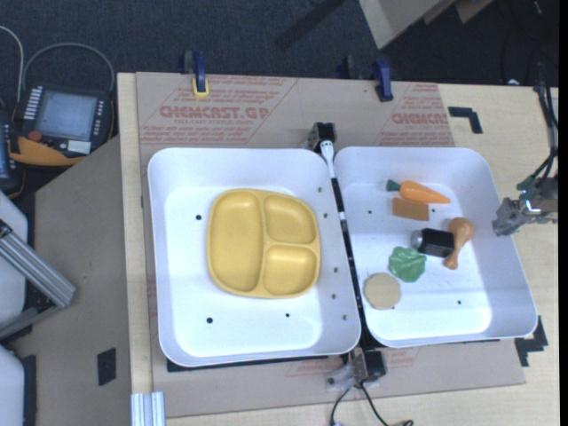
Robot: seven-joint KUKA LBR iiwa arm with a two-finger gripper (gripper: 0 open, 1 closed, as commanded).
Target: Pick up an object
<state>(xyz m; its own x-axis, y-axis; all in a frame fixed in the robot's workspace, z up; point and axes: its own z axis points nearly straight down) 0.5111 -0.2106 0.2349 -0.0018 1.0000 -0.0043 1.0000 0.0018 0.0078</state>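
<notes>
The right bin (461, 313) holds several small objects. An orange carrot (422, 192) lies at the back, with a brown block (411, 209) just in front of it. A black object (435, 241) sits in the middle, touching a tan drumstick (458, 240) on its right. A green leafy piece (406, 264) and a round tan disc (382, 291) lie toward the front left. My gripper (516, 213) is a small grey shape over the bin's right rim, apart from all of the objects.
The left bin (177, 318) holds a yellow divided plate (264, 242). A black bar with a cable (326, 140) runs between the bins. Blue clamps (200, 71) hold the cardboard at the back. A pendant (62, 118) lies off the bench at left.
</notes>
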